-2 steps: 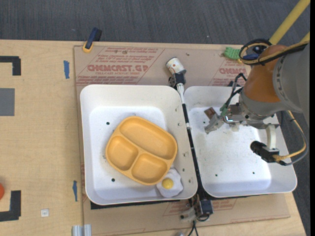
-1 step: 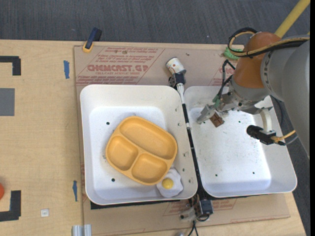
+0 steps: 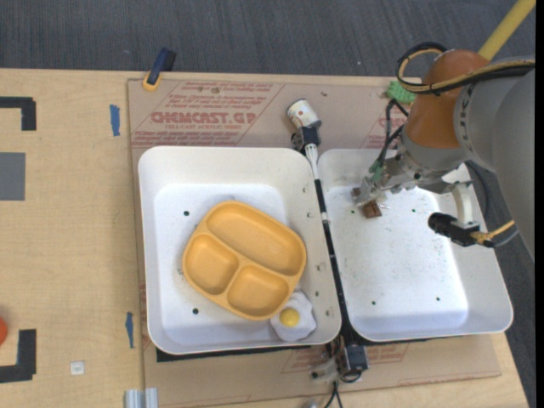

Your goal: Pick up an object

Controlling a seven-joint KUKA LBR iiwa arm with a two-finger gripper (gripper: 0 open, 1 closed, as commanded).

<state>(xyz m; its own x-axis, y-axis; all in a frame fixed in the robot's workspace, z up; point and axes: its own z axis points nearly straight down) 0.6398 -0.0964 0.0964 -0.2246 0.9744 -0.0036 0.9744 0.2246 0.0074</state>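
Note:
A yellow divided plate (image 3: pixel 245 258) lies tilted in the left bin (image 3: pixel 161 185). At that bin's near right corner, a white fried-egg toy (image 3: pixel 291 318) with a yellow yolk touches the plate's edge. My gripper (image 3: pixel 371 201) points down over the far left corner of the right bin (image 3: pixel 442 313), close to the bin floor. A small brown bit (image 3: pixel 372 212) shows at its tip; I cannot tell if it is a separate thing or part of the gripper.
The arm (image 3: pixel 442 113) comes in over the right bin's far right side. A divider rail (image 3: pixel 325 228) runs between the bins, with a white-capped fixture (image 3: pixel 300 114) at its far end. A blue and yellow clip (image 3: pixel 159 66) lies on the bench behind the left bin.

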